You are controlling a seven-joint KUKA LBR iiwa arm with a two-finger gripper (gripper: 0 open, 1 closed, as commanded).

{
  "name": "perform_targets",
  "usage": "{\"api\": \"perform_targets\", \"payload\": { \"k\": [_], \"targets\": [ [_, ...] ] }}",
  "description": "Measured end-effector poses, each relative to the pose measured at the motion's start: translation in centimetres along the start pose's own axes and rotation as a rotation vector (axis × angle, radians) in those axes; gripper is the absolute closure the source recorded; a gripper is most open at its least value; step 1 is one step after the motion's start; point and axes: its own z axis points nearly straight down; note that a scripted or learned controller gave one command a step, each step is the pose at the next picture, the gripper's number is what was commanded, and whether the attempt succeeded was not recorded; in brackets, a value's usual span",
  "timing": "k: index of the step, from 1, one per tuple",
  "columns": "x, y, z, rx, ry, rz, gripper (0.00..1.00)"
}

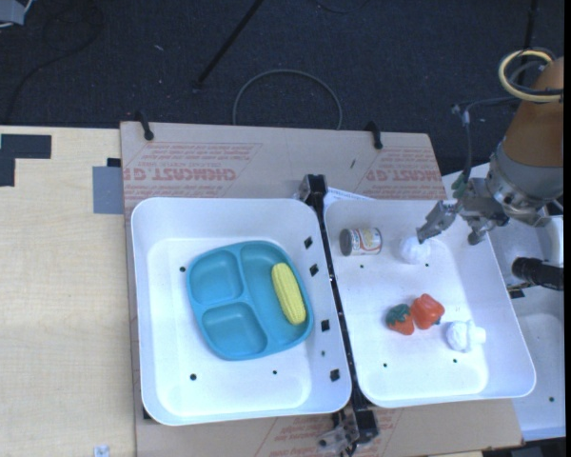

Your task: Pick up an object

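Observation:
The right bin (500, 365) holds a small can (362, 241) lying on its side, a white lump (414, 250), a red pepper (427, 309), a red and green piece (400, 319) and another white object (462, 335). My gripper (456, 229) hangs over the bin's far right edge, open, with nothing between its fingers. Its left finger (436, 223) points down at the white lump, just above and to the right of it. The orange-banded arm (533, 127) rises behind the gripper.
In the left bin (162, 350) a blue sectioned tray (233, 303) carries a yellow corn cob (288, 292). A black divider (328, 303) runs between the bins. Cardboard lies under both bins, and a pale table stretches to the left.

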Motion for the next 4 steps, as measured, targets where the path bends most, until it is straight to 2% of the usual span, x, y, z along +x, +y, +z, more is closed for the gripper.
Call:
{"api": "perform_targets", "payload": {
  "k": [1,3,4],
  "targets": [
    [0.0,0.3,-0.8,-0.013,-0.003,-0.002,0.00],
    [1.1,1.9,10.5,-0.012,-0.003,-0.007,0.00],
    [1.2,1.9,11.6,-0.012,-0.003,-0.009,0.00]
  ]
}}
